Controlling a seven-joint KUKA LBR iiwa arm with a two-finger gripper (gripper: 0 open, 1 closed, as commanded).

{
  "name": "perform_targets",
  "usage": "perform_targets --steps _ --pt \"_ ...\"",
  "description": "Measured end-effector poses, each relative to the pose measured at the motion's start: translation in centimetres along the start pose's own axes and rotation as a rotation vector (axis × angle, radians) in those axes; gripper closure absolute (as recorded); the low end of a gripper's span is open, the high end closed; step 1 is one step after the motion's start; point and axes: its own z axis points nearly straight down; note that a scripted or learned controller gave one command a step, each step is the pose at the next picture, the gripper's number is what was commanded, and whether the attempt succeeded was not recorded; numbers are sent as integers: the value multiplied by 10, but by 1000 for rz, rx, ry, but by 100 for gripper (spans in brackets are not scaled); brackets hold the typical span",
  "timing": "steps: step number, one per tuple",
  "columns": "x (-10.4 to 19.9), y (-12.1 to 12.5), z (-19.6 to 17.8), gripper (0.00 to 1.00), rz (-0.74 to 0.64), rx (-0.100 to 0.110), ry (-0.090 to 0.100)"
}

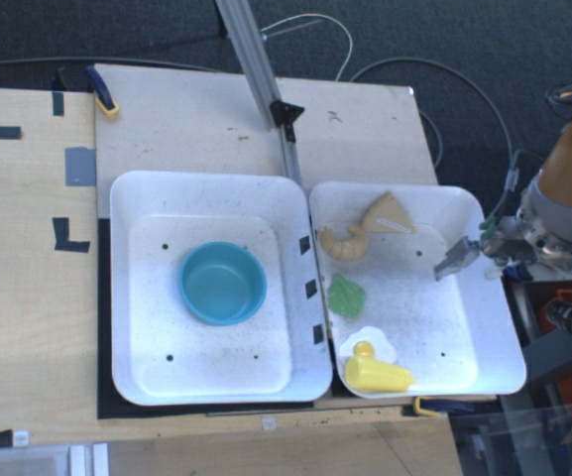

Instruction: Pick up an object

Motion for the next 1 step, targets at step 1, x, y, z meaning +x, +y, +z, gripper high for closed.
perform_targets --steps 1 --pt "9 4 48 0 -1 0 0"
